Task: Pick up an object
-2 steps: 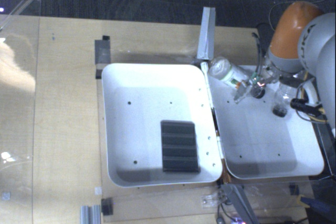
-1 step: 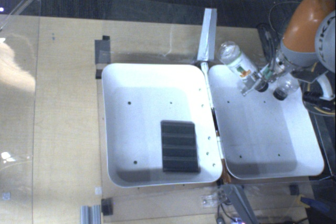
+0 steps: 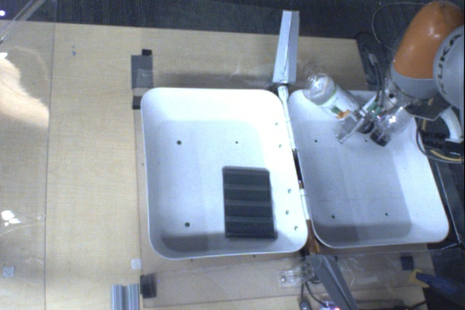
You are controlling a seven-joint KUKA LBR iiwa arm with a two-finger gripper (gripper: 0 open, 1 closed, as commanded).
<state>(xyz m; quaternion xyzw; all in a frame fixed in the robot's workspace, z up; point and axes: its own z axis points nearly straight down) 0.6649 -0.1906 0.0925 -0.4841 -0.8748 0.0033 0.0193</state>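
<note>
Bottle [image 3: 322,91] of clear plastic, with a paler cap end and a small green mark near its neck, lies on its side at the far rim of the right bin [image 3: 378,229], just to the left of the hand [image 3: 363,125] and a little beyond it. Its neck end points toward the hand, and whether the two touch I cannot tell. The hand hangs low over the far part of the right bin, tilted, with its thin metal fingers [image 3: 349,130] pointing left toward the bottle. Nothing sits between the fingers as far as I can see, but if they are apart or together I cannot tell. Behind the hand, the grey arm [image 3: 429,80] with the orange band [image 3: 425,36] rises to the right. Well to the left of the hand, in the left bin [image 3: 167,156], a dark ribbed block [image 3: 248,202] lies flat near the front wall. Both bins rest on the pale wooden worktop [image 3: 80,156].
</note>
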